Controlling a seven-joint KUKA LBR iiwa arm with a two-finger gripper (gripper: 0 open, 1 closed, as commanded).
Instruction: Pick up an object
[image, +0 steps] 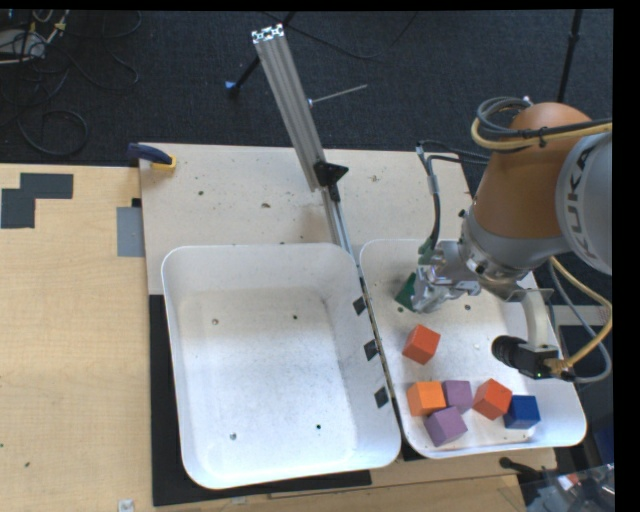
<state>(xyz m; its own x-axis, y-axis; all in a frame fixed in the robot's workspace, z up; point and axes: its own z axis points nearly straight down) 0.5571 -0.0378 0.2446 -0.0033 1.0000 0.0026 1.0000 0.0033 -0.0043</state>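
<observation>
1. The gripper (428, 292) was seen low in the right bin (560, 425), touching a green block (407, 292); whether it was spread or pressed together could not be told.
2. An orange block (421, 343) lay just below it.
3. Orange, purple, red and blue blocks were clustered near the front rim.

Even, fairly bright light falls from above on the worktop (230, 200) and both white bins (260, 400), which look nearly washed out. Shadows are soft and short beneath the blocks (421, 344). The dark floor (150, 80) behind stays dim. Detail is slightly soft and grainy throughout.
</observation>
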